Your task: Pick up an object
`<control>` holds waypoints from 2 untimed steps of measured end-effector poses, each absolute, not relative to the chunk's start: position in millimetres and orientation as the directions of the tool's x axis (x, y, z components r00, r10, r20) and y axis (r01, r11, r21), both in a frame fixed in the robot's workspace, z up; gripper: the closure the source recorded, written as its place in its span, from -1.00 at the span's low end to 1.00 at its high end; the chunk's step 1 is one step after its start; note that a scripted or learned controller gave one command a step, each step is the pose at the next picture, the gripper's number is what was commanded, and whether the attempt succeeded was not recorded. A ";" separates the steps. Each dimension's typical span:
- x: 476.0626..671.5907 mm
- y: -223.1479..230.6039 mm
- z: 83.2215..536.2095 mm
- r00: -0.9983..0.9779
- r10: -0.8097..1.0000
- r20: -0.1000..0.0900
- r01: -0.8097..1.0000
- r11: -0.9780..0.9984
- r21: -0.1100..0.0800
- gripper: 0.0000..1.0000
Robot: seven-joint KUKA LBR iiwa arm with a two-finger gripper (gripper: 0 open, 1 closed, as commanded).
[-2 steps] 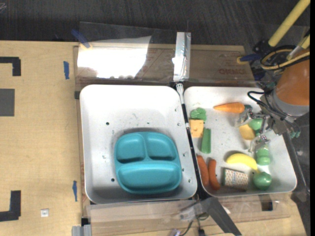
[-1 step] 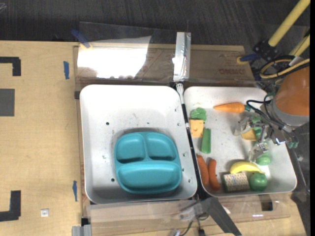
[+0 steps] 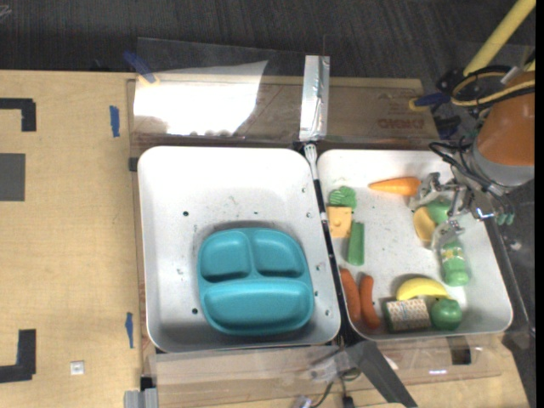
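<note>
Claw (image 3: pixel 444 204) low in right bin (image 3: pixel 501 313), finger state unclear. Yellow-green toy (image 3: pixel 425 222) just left of it; carrot (image 3: pixel 394 186) lies crosswise beyond.

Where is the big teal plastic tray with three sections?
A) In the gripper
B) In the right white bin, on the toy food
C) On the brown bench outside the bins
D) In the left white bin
D: the big teal plastic tray with three sections lies flat on the floor of the left white bin, while the toy food sits in the right white bin.
</note>
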State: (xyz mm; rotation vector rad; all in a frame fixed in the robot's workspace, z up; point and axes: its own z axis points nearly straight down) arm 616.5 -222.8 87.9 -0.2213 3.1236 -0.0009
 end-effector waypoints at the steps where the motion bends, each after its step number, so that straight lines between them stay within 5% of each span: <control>1: 579.7 -197.1 89.0 -0.995 -0.101 -0.010 -0.101 0.995 -0.002 -1.00; 2: 595.6 -202.3 88.7 -0.996 -0.091 -0.012 -0.091 0.996 -0.003 -1.00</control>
